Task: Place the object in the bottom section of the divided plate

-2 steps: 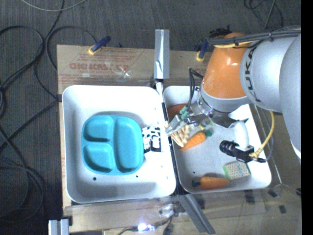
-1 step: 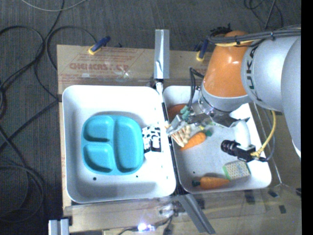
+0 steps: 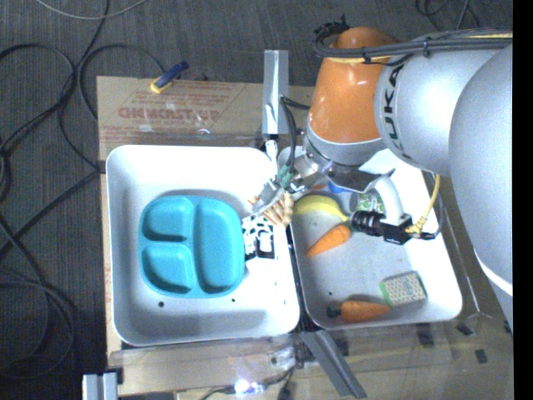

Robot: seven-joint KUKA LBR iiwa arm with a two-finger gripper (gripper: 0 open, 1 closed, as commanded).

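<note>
So the light-blue divided plastic plate [image 3: 193,244] is sat in the left shallow white bin [image 3: 125,307], and everything else is placed relative to it. The end effector [image 3: 268,197] is seen just off the plate's upper right corner, right above the wall between the two bins, hanging off the grey arm with the orange band [image 3: 354,98]. Whether it's spread or pressed together can't be told from this angle, and nothing can be made out between its tips. A small black-and-white patterned bit [image 3: 260,240] is spotted just beside the plate's right edge, below the end effector.

Off to the right of the plate, in the right shallow white bin [image 3: 450,302], a few things are laid out: a yellow-green rounded fruit [image 3: 319,209] nearest the plate, with an orange carrot [image 3: 328,240] touching it just below. Further down and right, a second orange carrot [image 3: 364,310] is lying near the bin's lower wall, and a green-grey rectangular sponge [image 3: 403,288] is parked just beside it. The plate's sections all look bare blue.
</note>
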